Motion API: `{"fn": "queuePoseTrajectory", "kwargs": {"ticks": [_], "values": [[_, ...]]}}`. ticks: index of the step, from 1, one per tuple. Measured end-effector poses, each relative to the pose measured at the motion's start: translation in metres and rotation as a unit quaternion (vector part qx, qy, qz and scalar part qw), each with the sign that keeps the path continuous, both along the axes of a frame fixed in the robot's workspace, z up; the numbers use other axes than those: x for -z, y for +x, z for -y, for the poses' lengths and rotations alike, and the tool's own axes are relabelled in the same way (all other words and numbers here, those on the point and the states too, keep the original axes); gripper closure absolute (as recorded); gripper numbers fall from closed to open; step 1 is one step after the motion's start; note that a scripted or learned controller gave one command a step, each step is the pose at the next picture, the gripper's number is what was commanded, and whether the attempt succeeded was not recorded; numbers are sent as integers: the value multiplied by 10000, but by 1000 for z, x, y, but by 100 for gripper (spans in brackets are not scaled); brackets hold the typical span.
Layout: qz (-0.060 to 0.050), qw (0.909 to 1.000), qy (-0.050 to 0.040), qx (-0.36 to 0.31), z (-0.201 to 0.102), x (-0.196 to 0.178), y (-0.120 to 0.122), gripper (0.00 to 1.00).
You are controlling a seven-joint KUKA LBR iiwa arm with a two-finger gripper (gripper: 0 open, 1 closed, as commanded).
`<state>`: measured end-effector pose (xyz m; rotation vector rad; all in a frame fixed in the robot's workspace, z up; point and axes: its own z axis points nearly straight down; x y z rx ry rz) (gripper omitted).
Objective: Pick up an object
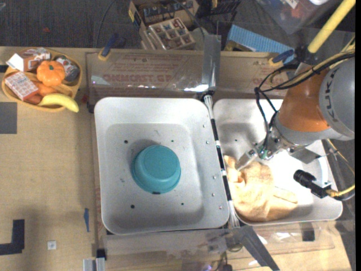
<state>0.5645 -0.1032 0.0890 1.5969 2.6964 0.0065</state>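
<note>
A: Item, right bin (pixel 237 113): tan cloth (pixel 260 192), lower centre-right of frame, long axis running toward lower right.

B: Jaws (pixel 260 152)?

A: Just above the cloth's upper edge; cloth lay below them. Apart or together: could not tell. Left bin (pixel 113 117): teal bowl (pixel 157 168).

The arm (pixel 333 103) is a thick, rounded tube of smooth grey metal, with dark capital letters printed down its side near the frame's right edge. A broad orange band (pixel 302 109) wraps it just above the wrist, glossy and slightly domed. Below the band the wrist narrows to a grey collar. Black cables (pixel 265 97) loop loosely beside the orange section and run toward the wrist. The claw (pixel 255 154) is small and metallic, silver-grey with a fleck of green at its base. A black cylindrical fitting (pixel 304 178) sticks out lower down, with a thin yellow lead trailing from it.
</note>
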Motion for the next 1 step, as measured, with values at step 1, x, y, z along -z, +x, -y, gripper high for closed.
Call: {"fn": "queuePoseTrajectory", "kwargs": {"ticks": [1], "values": [[9,9982,-5,597,-2,0,19,0]]}}
